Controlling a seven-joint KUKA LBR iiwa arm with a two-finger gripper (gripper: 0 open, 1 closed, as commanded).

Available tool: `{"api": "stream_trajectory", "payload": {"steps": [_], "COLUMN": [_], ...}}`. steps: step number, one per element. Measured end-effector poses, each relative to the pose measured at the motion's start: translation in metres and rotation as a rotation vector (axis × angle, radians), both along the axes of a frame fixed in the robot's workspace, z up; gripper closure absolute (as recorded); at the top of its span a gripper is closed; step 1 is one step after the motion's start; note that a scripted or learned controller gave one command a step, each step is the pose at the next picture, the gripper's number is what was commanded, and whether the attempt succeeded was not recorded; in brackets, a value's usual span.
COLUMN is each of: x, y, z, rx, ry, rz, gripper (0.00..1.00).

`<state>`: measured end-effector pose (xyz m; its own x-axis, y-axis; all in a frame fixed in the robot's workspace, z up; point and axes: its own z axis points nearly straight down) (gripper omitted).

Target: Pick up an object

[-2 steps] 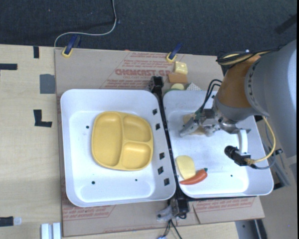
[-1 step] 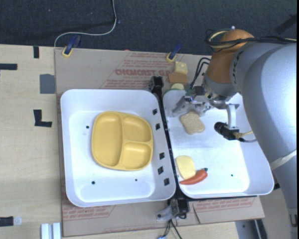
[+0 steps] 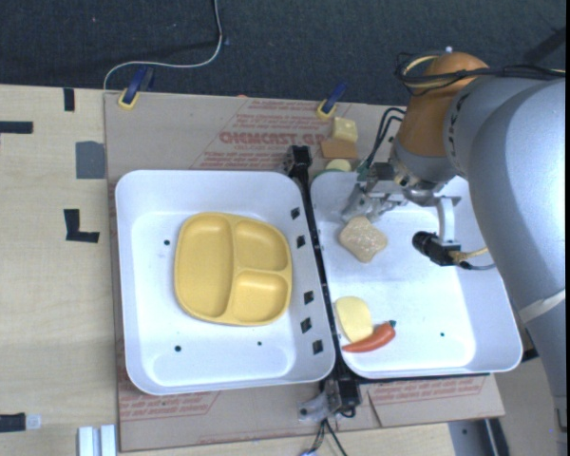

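In the right bin [image 3: 456,350] a beige, rough lump [image 3: 363,239] lies near the far left part. My gripper [image 3: 370,200] hangs just above and behind that lump, its thin fingers pointing down toward it; nothing shows between them. Near the bin's front left lie a pale yellow rounded piece [image 3: 353,316] and a red-orange chili-like piece [image 3: 370,339], touching each other. The grey arm with its orange band [image 3: 437,103] comes in from the right over the bin.
The left bin [image 3: 142,350] holds a yellow divided plate [image 3: 233,267]. Behind the bins on the cardboard sit a tan block [image 3: 340,145] and a small yellow block [image 3: 344,127]. Black clips [image 3: 299,164] join the bins along the middle.
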<state>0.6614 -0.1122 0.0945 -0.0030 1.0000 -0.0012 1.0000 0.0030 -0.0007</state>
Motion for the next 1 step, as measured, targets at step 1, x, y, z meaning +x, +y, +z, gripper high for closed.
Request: {"api": "stream_trajectory", "payload": {"steps": [1], "x": [-0.0143], "y": [0.0090], "z": [-0.0105], "rx": [0.000], "ry": [0.000], "rz": [-0.002], "gripper": [1.00]}}
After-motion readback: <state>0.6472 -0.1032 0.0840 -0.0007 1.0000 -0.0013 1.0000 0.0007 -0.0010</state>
